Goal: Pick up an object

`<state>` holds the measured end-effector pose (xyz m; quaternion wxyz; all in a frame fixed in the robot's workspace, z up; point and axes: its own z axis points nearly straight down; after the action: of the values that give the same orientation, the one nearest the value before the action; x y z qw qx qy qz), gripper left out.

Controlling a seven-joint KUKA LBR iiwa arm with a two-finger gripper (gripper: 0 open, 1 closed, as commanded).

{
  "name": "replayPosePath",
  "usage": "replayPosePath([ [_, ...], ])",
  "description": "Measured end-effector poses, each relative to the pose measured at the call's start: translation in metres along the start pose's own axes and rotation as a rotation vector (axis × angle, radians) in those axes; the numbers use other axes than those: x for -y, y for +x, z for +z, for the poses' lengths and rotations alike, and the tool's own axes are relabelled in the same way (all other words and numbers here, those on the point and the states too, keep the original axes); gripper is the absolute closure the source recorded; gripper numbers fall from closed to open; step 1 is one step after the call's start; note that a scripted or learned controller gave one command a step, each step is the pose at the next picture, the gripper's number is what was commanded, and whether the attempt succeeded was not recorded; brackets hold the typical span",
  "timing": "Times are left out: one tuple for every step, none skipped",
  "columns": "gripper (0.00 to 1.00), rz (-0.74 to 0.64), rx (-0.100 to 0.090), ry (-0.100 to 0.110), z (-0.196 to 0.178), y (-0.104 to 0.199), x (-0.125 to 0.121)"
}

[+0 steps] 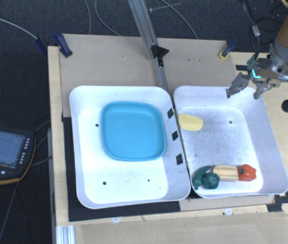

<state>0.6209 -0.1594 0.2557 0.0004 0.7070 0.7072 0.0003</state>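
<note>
Candidate objects, right bin (265, 131): three pieces lie in a tight row against the near wall, a dark green rounded piece (206, 179) at the near-left corner, a tan cylindrical piece (225, 173) touching it, and a red piece (247, 172) at the tan one's other end; the crowding against the wall probably leaves little finger room on the wall side. A fourth item, a pale yellow flat piece (190, 122), lies alone at the bin's left wall, well apart from the row, with open floor on its right, so it looks the easier approach. Gripper (249, 88): poised over the far right corner of the right bin, fingers spread apart with nothing between them, well apart from every object, which reads as a stance ahead of any descent. Left bin (83, 136): holds a shallow blue tray (133, 131), lying flat near the centre. Bench (108, 60): carries both bins side by side. Off the bench to the left: a handheld control pendant (4, 154) on the dark floor.
</note>
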Motion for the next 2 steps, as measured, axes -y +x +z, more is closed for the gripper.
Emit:
replayPosePath([
  [0.00,0.000,0.000,0.000,0.000,0.000,0.000],
  [0.00,0.000,-0.001,0.005,0.062,-0.004,0.000],
])
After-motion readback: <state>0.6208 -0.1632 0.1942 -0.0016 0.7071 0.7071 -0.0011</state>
